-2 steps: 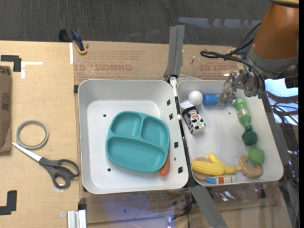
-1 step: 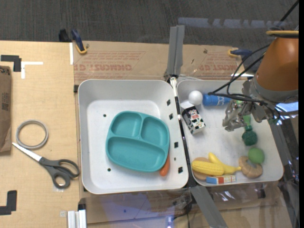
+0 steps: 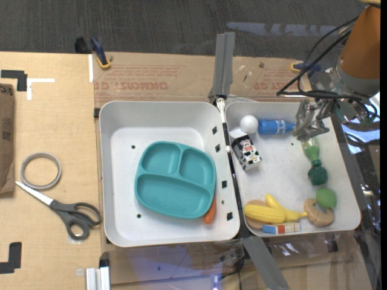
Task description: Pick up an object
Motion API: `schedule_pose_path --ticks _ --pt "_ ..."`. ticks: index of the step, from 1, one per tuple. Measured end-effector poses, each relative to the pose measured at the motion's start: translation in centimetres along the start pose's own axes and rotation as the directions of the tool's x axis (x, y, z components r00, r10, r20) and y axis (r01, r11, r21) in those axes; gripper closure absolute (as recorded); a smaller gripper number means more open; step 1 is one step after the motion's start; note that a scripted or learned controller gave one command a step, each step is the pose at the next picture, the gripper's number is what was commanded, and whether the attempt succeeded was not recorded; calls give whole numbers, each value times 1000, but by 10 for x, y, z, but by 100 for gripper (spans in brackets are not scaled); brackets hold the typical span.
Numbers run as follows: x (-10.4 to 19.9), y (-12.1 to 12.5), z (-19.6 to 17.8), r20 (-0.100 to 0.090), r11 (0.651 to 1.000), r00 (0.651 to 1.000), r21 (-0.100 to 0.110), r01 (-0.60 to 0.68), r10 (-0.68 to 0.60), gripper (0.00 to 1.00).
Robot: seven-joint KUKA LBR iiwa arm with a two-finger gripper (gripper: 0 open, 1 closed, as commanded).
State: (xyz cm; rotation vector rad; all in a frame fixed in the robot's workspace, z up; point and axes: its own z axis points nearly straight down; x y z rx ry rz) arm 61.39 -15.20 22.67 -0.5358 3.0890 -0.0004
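Gripper: your gripper [image 3: 311, 124] hangs over the back of the right bin [image 3: 284, 186], close to its far right corner. Can't tell from up here whether it's open or clamped on anything, the metal bits all blur together.

Closest target: a green bottle-ish toy [image 3: 312, 152] lies right under the gripper, with a dark green round thing [image 3: 317, 175] just past it toward the front. A blue bottle [image 3: 276, 126] sits beside the gripper along the back wall, touching a white ball [image 3: 248, 123].

Other pickables: black-and-white little box [image 3: 247, 152] near the left wall, corn cob [image 3: 261, 212] and banana [image 3: 283, 209] at the front edge, light green ball [image 3: 326, 198] and a tan ring [image 3: 318, 214] in the front right corner.

Progress: honestly looks like nothing's lifted yet, everything lies flat on the bin floor. You've still got the grab and the lift to do, I'd guess.

Left bin: the left bin [image 3: 121, 180] holds a teal divided plate [image 3: 176, 179] with something orange [image 3: 210, 212] poking out at its front right edge.

Bench: scissors [image 3: 66, 211] and a tape roll [image 3: 40, 170] out on the left side, cardboard behind the bins.

Room: grey carpet at the back.
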Motion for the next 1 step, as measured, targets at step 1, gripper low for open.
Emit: schedule_pose_path --ticks 1 --pt "90 -5 95 -4 960 960 -3 278 -278 100"
